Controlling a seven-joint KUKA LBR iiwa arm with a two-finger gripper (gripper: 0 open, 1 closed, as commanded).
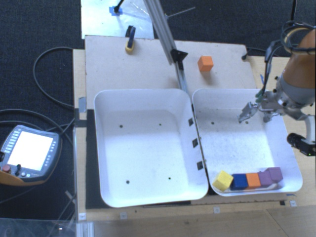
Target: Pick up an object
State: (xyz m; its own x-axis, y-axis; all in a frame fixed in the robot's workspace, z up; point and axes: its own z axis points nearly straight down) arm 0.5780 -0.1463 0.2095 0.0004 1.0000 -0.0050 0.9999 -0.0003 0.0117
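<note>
Nearest us, along the front wall of the right bin (pixel 291 179), we see four cubes in a row, touching: yellow cube (pixel 222 180), blue cube (pixel 240 181), orange cube (pixel 253 179), purple cube (pixel 273 175). Left bin (pixel 103 132) sits beside it.

Further back, the gripper (pixel 249 111) hangs over the right bin's rear half, well apart from the row, nothing between its fingers. We can't tell whether they're apart or together.

We judge this the approach step; no pick yet. Next move calls for travelling toward the front wall and descending on one cube; the tight row and the wall leave little finger room.

Farthest, a loose orange block (pixel 205 63) on the bench behind the bins.
</note>
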